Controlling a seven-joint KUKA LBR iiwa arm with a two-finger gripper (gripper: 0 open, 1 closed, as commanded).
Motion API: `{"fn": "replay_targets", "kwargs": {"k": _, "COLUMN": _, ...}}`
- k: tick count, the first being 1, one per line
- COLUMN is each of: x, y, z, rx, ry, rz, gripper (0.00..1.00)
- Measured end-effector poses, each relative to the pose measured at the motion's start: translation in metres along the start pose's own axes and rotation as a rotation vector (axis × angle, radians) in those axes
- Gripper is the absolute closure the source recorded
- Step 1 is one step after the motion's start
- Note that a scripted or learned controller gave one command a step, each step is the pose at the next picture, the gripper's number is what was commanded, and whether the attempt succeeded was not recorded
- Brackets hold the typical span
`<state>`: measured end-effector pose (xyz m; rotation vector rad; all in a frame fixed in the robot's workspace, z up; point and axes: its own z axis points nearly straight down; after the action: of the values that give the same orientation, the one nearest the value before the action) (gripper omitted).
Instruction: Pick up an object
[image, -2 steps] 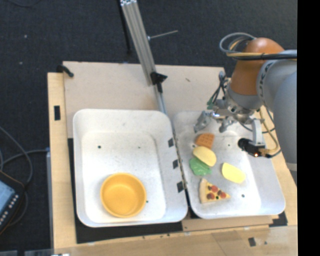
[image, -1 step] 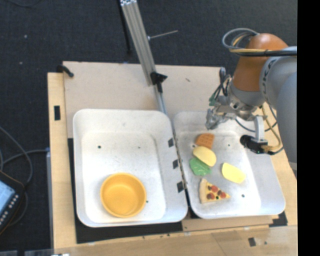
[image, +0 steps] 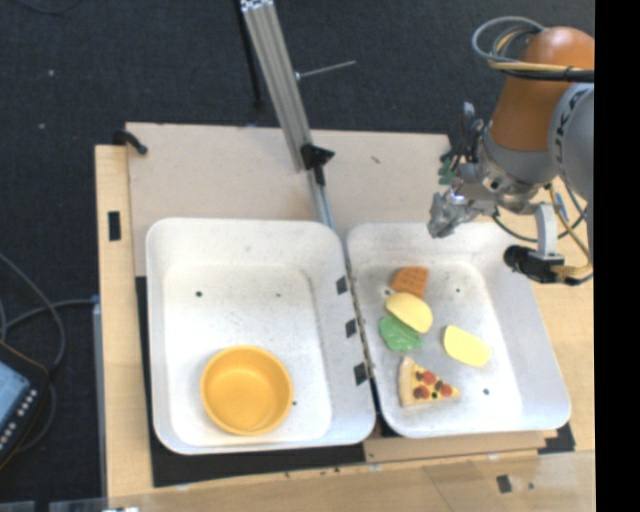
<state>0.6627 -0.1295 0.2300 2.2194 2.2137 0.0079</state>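
Gripper (image: 445, 215) hangs above the right bin's (image: 520, 400) far rim — can't tell its state, nothing seen in it. Nearest obj, the orange-brown piece (image: 410, 280), lies just down-left of it, w/ the other food toys beyond.

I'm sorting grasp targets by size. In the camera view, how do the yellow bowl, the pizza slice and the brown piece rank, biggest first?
1. Yellow bowl, clearly largest.
2. Pizza slice.
3. Brown piece, though the pale yellow piece partly covers it, so its full size is unsure.
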Motion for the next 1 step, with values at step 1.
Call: {"fn": "replay_targets", "kwargs": {"k": 1, "x": -0.0006, "y": 0.0009, "z": -0.0089, "rx": 0.005, "ry": 0.001, "rz": -0.002, "gripper": 1.0}}
